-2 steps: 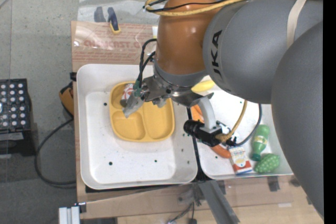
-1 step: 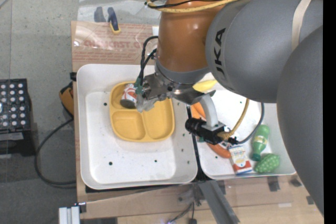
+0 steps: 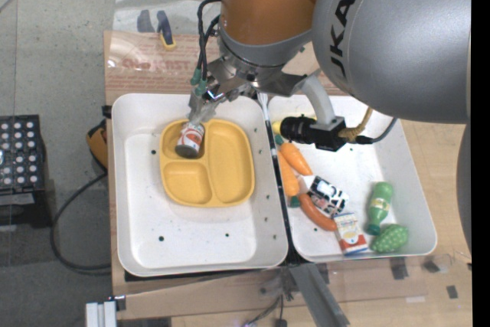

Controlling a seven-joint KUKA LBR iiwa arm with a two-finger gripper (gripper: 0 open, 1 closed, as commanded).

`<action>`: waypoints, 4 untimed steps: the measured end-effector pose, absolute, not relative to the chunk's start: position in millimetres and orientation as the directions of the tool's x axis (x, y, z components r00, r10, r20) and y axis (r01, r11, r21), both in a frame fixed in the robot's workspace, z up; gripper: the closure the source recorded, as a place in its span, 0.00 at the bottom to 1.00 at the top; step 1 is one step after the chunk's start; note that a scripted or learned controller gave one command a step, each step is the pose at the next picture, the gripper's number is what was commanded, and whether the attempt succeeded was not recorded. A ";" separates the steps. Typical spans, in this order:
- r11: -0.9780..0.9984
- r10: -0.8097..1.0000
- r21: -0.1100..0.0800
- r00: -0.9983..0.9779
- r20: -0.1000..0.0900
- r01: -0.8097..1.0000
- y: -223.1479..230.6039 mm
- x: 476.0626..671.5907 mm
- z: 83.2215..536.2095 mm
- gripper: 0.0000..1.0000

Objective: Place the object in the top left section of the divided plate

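Observation:
A yellow divided plate (image 3: 222, 180) lies in the left white bin (image 3: 145, 226). A small red and white can (image 3: 189, 140) sits tilted in the plate's top left section. My gripper (image 3: 200, 109) hangs right above the can, its fingers reaching down to the can's upper end. The big grey and orange arm comes in from the upper right and hides the bins' far edge.
The right bin (image 3: 406, 165) holds two orange carrots (image 3: 294, 158), a black and white toy car (image 3: 328, 195), a small juice carton (image 3: 351, 233), a green bottle (image 3: 378, 204) and a green knobbly toy (image 3: 390, 238). A black crate (image 3: 19, 157) stands off the bench at the left.

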State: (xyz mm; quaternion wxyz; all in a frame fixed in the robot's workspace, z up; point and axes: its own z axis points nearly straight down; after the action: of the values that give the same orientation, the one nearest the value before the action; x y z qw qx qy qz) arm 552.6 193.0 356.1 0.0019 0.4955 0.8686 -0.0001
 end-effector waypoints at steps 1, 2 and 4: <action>0.510 0.860 0.001 -0.510 -0.003 0.860 193.6 552.3 355.9 0.00; 0.480 0.877 0.001 -0.480 -0.005 0.877 168.9 678.5 375.8 0.00; 0.867 0.497 0.002 -0.867 -0.003 0.497 210.5 677.9 356.1 1.00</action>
State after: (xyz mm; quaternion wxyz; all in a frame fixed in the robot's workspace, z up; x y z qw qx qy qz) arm 677.9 210.5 356.1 0.0017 0.2574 0.9663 0.0006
